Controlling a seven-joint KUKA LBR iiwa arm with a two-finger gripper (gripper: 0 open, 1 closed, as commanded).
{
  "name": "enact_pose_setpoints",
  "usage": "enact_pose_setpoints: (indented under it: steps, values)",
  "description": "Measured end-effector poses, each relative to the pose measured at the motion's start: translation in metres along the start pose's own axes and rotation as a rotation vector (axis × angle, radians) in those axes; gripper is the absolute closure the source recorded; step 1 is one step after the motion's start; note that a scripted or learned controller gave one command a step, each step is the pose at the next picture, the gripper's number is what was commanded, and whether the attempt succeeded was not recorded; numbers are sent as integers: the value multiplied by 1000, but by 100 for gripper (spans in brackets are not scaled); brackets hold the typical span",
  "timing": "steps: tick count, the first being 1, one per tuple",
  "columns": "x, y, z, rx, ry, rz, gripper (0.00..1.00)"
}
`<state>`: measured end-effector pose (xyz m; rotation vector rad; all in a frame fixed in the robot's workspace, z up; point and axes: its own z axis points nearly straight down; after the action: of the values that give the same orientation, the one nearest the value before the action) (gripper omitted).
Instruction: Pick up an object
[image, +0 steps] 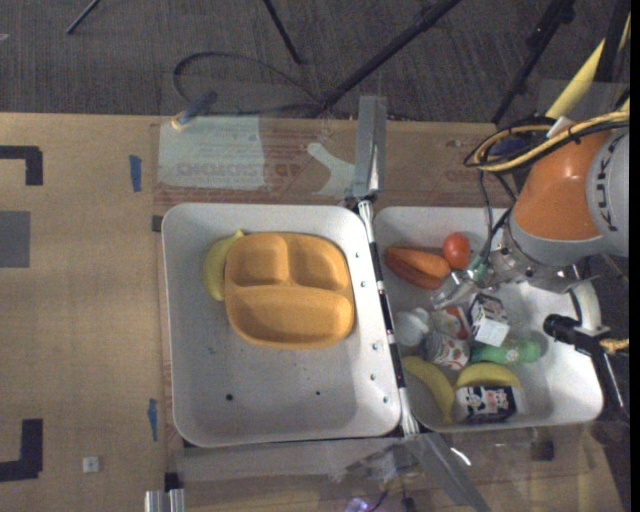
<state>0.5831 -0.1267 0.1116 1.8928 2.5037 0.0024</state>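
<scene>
A: Two bins on the bench; gripper (462, 290) is low over the right bin (575, 385), in among the clutter. Step in hand, as I read it: descent onto a pick, nothing lifted yet.

B: Jaw state?

A: Cannot tell. Metal parts blur against the items beneath, so no call on spread or pinched, and nothing is visibly between them.

B: Candidates, relative to the jaws?

A: Small white carton (489, 322) just beside, toward the arm. Carrot (418, 264) and tomato (457, 249) just beyond the jaws, on the far side. Green bottle (508, 352) and bananas (432, 384) nearer the camera (well packed together). Orange tray (289, 288) lies well apart in the left bin (270, 400).

B: Next move?

A: Judgement only: settle on one item, likely the carton, close squarely, lift straight to avoid dragging neighbours.
</scene>
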Motion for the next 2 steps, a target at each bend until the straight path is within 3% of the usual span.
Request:
enact_pose_setpoints:
  steps: [1, 2]
  values:
    - [-12, 56, 27, 48, 4, 83, 0]
    - [-16, 66, 28, 64, 3, -4, 0]
